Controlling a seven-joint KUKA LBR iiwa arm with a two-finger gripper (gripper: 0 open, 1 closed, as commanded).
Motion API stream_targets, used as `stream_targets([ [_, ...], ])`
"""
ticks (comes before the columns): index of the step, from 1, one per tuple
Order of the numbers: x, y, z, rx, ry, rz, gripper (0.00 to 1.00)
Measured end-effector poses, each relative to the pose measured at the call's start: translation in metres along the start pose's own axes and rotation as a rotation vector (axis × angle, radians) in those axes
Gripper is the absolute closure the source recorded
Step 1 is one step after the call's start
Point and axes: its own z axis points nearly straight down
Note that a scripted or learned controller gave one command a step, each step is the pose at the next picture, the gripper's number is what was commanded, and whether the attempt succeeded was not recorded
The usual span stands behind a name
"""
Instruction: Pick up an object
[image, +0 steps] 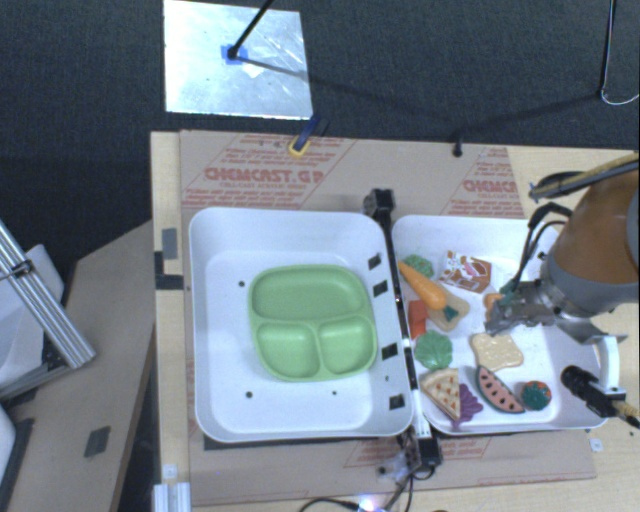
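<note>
My gripper (506, 312) hangs low over the right bin (520, 228), at its middle right, under the grey arm with the orange band (600, 225). Just below it lies a tan toast slice (497, 351). Around it are an orange carrot (424, 285), a red and white packet (467, 271), a pizza slice (441, 389), a watermelon slice (498, 390), a green leafy piece (434, 349) and a small red and green fruit (538, 394). Nothing shows between the gripper and these toys.
The left bin (215, 300) bears a pale green divided plate (312, 321). A black divider (392, 300) runs between the bins. A shiny metal sheet (240, 60) lies beyond the bench at the back.
</note>
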Motion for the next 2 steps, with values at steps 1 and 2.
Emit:
stream_targets([
  [1, 0.003, 0.012, -0.056, -0.001, 0.0, 0.0, 1.0],
  [2, 0.003, 0.013, -0.069, 0.003, 0.001, 0.0, 1.0],
])
